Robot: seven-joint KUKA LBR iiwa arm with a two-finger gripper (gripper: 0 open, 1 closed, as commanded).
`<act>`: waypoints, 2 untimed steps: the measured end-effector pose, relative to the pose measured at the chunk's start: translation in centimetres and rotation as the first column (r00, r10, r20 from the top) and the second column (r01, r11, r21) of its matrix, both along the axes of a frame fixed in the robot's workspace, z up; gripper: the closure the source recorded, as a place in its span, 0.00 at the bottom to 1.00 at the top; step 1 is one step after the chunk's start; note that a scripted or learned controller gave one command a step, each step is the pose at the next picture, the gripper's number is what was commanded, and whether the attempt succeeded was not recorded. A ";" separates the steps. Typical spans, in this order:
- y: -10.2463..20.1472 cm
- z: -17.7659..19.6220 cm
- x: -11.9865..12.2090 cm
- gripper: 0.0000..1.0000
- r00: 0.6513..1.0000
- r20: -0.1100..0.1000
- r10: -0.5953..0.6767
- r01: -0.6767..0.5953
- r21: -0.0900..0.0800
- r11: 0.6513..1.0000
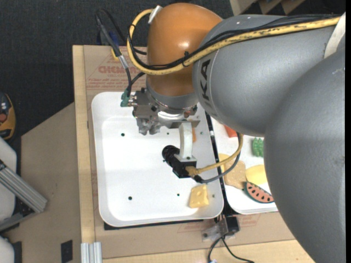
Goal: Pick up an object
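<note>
My gripper (147,126) hangs over the upper middle of the left white bin (118,201), under the orange wrist band, with bare bin floor around it. A pale yellow wedge, like a piece of cheese (199,196), lies at the left bin's near right corner, well below and to the right of the gripper. Nothing shows between the gripper and the bin floor.
The right bin (241,206) holds a watermelon slice (259,193), a yellow piece (256,174), a tan flat piece (236,175), a green item (258,146) and an orange-red item (230,131). My arm hides most of that bin. Cardboard (82,147) borders the left bin.
</note>
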State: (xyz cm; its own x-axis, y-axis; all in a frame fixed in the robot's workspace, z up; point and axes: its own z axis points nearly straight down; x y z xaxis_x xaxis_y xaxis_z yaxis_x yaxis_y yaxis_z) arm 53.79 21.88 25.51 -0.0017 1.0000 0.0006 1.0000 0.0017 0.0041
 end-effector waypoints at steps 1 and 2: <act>0.6 -4.0 -6.3 1.00 1.000 -0.015 0.000 0.000 -0.003 1.000; 0.6 -1.7 -1.6 1.00 1.000 0.001 -0.003 0.003 0.000 1.000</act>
